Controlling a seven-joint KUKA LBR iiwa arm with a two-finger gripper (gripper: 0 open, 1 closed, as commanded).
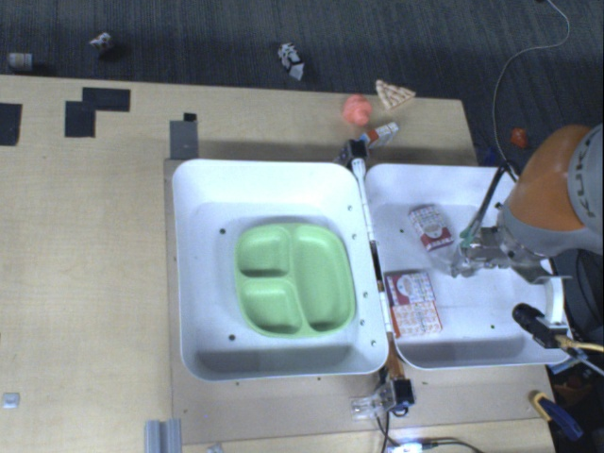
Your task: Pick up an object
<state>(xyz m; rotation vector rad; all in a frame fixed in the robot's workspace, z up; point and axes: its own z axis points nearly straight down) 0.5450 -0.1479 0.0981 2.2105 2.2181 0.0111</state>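
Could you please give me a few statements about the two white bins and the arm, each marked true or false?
1. The green three-compartment plastic tray lies in the left white bin. True.
2. The flat red-and-white printed packet lies in the left bin. False: it lies in the right white bin, by the divider.
3. The small crumpled red-and-white wrapper sits in the right bin. True.
4. The gripper hangs over the green tray. False: it is over the right bin.
5. The pink ball lies inside a bin. False: it rests on the bench beyond them.
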